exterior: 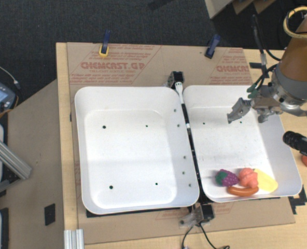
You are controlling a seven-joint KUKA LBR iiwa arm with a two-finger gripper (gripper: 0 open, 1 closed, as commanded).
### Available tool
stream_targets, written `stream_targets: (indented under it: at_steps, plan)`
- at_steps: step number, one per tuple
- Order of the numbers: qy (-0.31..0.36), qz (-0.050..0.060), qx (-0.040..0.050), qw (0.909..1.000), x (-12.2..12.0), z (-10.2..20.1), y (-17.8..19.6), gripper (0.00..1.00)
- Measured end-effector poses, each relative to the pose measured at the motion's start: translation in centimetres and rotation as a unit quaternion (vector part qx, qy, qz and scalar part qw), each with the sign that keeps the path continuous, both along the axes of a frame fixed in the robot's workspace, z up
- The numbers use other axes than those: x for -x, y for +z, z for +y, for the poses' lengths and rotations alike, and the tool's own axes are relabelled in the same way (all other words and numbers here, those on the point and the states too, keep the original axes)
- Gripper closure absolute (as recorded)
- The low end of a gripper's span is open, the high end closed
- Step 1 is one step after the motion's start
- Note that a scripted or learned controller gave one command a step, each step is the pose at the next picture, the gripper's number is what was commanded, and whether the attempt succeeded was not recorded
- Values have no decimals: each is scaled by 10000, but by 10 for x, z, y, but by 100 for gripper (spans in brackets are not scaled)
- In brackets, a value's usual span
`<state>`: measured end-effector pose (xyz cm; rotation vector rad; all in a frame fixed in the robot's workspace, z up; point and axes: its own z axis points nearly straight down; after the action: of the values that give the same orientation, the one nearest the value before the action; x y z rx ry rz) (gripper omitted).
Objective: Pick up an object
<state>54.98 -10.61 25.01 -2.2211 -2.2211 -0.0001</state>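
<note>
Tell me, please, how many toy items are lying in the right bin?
4, clustered at the right bin's near corner: purple grapes, an orange-pink piece, a yellow piece, and a sausage-like piece. Overlap could hide more.

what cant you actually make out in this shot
- Gripper, camera view: too small and dark against the right bin to tell whether anything is held.
- Toy pile, camera view: pieces overlap, so the yellow piece is partly hidden behind the orange-pink one.
- Arm, camera view: cut off by the right edge.
</note>
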Motion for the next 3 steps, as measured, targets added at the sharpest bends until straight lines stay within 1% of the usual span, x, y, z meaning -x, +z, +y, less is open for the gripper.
stream_targets:
  at_steps: [1,2,3]
  plan:
    - [-9,13,-4,10000,37,-63,-13,0]
    - [15,-41,9,10000,71,-36,73,0]
    - [3,-82,31,10000,70,-50,198,0]
